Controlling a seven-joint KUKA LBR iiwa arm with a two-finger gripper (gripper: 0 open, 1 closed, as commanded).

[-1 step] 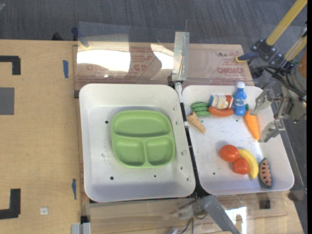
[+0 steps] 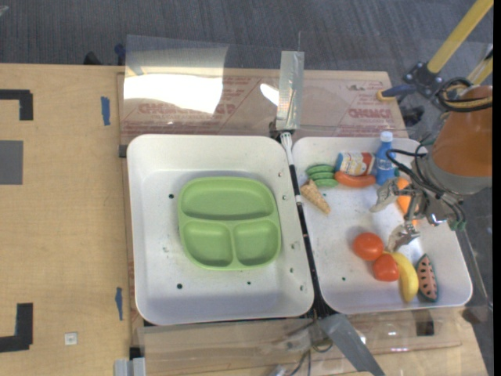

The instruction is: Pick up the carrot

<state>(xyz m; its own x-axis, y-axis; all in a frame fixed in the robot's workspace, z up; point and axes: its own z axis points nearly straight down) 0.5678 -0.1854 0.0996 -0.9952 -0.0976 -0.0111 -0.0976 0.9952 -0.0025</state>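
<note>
An orange carrot [image 2: 402,203] lies in the right bin [image 2: 450,249] near its right wall, mostly hidden under the arm's wrist. My gripper [image 2: 395,217] hangs low over it with its two metal fingers spread wide. One fingertip [image 2: 383,199] sits left of the carrot and the other [image 2: 405,235] sits nearer the camera. The carrot's visible end shows between the fingers, which do not pinch it. A longer red-orange piece [image 2: 356,181] lies further left beside green pea pods [image 2: 320,171].
The right bin also holds two tomatoes [image 2: 368,246], a banana [image 2: 407,277], a watermelon slice [image 2: 427,279], an ice-cream cone [image 2: 315,197], a blue bottle [image 2: 383,160] and a small packet [image 2: 355,163]. A green divided plate [image 2: 229,221] sits in the left bin [image 2: 149,233].
</note>
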